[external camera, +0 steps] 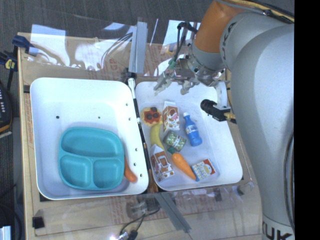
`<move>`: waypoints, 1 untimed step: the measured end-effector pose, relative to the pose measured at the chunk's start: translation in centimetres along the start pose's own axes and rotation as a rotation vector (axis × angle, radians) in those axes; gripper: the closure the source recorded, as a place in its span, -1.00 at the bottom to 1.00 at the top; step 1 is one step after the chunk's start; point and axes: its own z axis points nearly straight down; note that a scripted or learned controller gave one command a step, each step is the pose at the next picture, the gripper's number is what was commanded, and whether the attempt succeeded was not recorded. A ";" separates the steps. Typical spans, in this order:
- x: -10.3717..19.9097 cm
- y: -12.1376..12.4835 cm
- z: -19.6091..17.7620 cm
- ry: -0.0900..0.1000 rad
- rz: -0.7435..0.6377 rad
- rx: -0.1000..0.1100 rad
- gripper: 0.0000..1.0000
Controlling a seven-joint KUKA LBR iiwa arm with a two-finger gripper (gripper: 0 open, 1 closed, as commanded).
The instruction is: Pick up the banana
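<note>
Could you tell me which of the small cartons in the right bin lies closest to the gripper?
The carton standing just right of the banana's top end, nearest the gripper. The other two cartons lie at the bin's front end, flanking the carrot.

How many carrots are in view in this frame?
2. One carrot lies in the right bin, between two small cartons near its front. The other is in the left bin, partly hidden beside the teal tray.

White letters "KU" show on the arm's base (277, 229); the cartons' print is too small to read
</note>
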 end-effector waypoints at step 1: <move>-3.4 -5.4 10.4 -0.010 -0.086 -0.030 -1.00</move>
